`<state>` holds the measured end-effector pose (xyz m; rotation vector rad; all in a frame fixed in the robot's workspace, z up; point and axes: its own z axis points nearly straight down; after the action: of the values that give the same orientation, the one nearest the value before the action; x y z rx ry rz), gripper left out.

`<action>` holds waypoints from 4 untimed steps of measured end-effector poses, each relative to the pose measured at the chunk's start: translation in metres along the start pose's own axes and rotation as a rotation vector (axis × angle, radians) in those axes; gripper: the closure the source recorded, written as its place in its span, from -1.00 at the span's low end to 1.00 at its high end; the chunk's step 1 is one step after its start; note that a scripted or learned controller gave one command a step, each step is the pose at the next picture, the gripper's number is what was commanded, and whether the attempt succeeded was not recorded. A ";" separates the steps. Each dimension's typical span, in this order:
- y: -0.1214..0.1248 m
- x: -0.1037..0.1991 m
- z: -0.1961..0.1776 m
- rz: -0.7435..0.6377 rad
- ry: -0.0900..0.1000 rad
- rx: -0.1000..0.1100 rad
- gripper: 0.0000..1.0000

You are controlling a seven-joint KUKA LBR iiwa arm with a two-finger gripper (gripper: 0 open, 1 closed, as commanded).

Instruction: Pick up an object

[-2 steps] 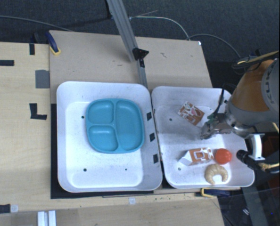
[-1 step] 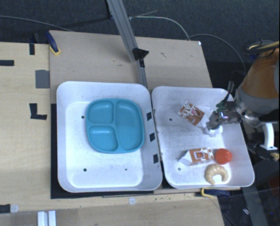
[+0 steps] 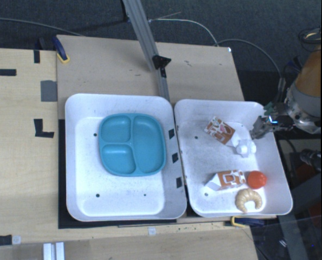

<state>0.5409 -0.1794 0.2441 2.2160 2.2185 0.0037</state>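
Pale wooden bench (image 3: pixel 20 161) under two white bins, dark carpet (image 3: pixel 52 4) beyond. Nearest, in the right bin (image 3: pixel 199 199): a croissant (image 3: pixel 249 200), touching an orange ball (image 3: pixel 257 179) beside a small carton (image 3: pixel 226 180). Further back, a second carton (image 3: pixel 220 130) with white cap. In the left bin (image 3: pixel 79 199), a blue divided plate (image 3: pixel 133 144). At the right bin's far right rim, the gripper (image 3: pixel 261 124), nothing visibly held; opening impossible to judge.

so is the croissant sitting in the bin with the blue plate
No, the croissant lies in the right bin beside an orange-red ball, while the blue divided plate sits alone in the left bin.
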 end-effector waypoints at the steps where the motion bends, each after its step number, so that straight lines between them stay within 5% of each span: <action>1: 0.000 0.000 -0.005 0.000 0.002 0.006 1.00; 4: 0.006 0.150 0.009 -0.005 0.004 0.009 1.00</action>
<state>0.5463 -0.0296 0.2352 2.2171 2.2304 -0.0025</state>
